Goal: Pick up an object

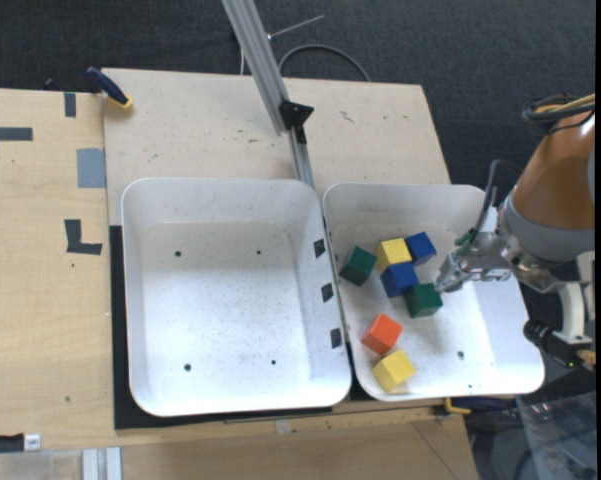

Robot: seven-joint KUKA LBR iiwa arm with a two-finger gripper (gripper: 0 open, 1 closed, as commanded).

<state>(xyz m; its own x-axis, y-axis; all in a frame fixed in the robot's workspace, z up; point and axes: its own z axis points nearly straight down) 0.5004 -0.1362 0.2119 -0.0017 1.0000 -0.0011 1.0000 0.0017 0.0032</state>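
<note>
While the arm point(552, 193) reaches in from the right, its gripper point(448, 277) hangs low over the right bin point(500, 363), just beside a dark green cube point(423, 300); whether the fingers are apart or together cannot be told. Nearby in that bin sit two blue cubes point(398, 278), a yellow cube point(395, 252) and another green cube point(357, 265). An orange cube point(382, 333) and a second yellow cube point(393, 370) lie nearer the front rim. The left bin point(140, 268) stands alongside on the counter point(180, 118).
</note>
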